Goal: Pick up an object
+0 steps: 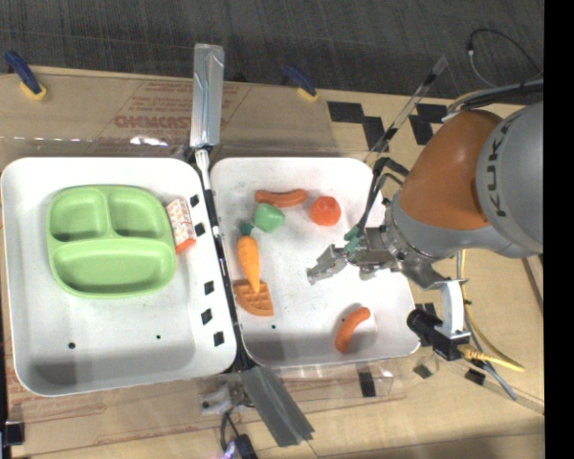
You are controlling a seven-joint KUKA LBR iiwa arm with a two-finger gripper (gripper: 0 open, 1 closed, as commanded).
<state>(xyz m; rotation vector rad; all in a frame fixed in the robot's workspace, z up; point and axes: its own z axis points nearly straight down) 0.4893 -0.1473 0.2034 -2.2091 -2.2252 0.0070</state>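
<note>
My pincer (321,268) hangs over the right bin (297,175), near its middle, and grasps nothing; I cannot tell how it is set. Taking the carrot (250,262) as landmark: my pincer is to its right, apart from it. The waffle (253,299) touches the carrot's lower end, the green pepper (268,219) sits just above it, and the sausage (280,198) and tomato (325,210) lie farther up-right. A second sausage (352,328) lies down-right. Left of the carrot, the other bin holds a green divided plate (110,241).
</note>
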